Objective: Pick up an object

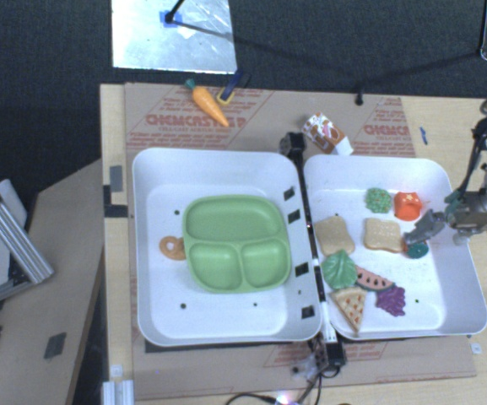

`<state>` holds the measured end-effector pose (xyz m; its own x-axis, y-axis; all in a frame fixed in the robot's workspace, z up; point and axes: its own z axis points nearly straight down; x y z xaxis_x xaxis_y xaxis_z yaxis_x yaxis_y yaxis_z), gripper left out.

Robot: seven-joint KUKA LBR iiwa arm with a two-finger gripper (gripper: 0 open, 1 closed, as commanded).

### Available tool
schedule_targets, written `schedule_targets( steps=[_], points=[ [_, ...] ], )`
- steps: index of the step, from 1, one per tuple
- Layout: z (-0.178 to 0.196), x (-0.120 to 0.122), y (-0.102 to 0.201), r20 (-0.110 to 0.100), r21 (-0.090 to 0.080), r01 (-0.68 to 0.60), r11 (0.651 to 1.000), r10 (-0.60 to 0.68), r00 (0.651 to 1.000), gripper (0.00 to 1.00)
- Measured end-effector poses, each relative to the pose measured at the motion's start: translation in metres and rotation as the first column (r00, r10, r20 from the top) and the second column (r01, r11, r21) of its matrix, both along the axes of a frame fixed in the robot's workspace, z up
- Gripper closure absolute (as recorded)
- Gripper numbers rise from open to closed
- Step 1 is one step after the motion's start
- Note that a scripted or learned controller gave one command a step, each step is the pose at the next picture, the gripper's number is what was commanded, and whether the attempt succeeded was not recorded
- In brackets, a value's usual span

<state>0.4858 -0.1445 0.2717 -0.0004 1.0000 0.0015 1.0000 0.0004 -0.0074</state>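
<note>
Where the claw [422, 230] hangs, a teal toy [417, 248] lies just beneath.

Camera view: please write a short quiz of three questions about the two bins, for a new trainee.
1. True or false: the green tray lies in the left bin.
2. Which lies outside both bins? A) carrot B) grapes C) pizza slice
3. Fill in: the gripper is over the ___ bin.

Key: 1 true; 2 A; 3 right.
</note>
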Motion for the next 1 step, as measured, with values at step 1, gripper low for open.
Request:
schedule_targets(
  steps=[1],
  points=[
    [0.0047, 0.0017, 0.0004, 0.010, -0.002, -0.003, 1.000, 0.003, 1.000, 0.00]
  ],
)
